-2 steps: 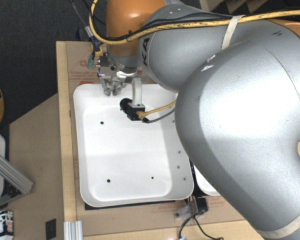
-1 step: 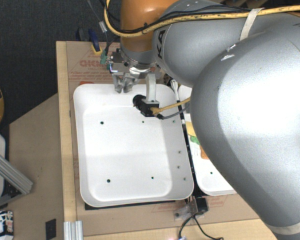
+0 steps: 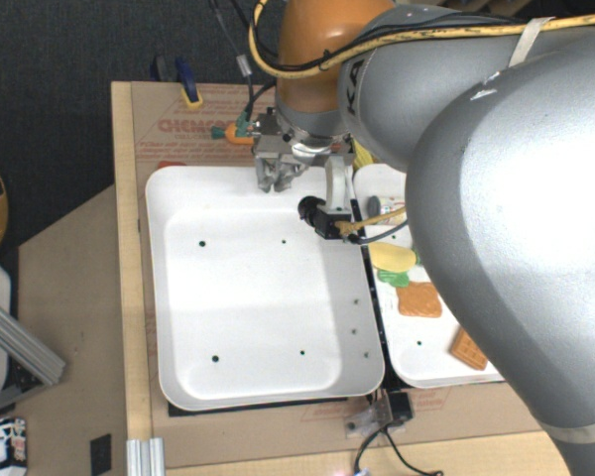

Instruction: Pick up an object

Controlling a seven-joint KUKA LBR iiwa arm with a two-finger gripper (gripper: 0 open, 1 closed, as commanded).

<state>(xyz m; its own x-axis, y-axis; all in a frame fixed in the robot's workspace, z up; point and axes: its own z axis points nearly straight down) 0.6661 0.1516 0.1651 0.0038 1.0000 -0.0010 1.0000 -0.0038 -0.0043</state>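
The jaws (image 3: 274, 178) are hanging over the far edge of the left bin (image 3: 178, 296), fingers close together and pinching nothing. Four objects are lying in the right bin (image 3: 426, 370): yellow piece (image 3: 392, 257), green scrap (image 3: 393, 278), orange piece (image 3: 419, 300), tan cracker (image 3: 467, 349).

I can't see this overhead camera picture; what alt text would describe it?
A big grey robot arm reaches in from the right, its gripper at the far edge of the left white bin. The right bin holds a yellow piece, a green piece and two orange pieces.
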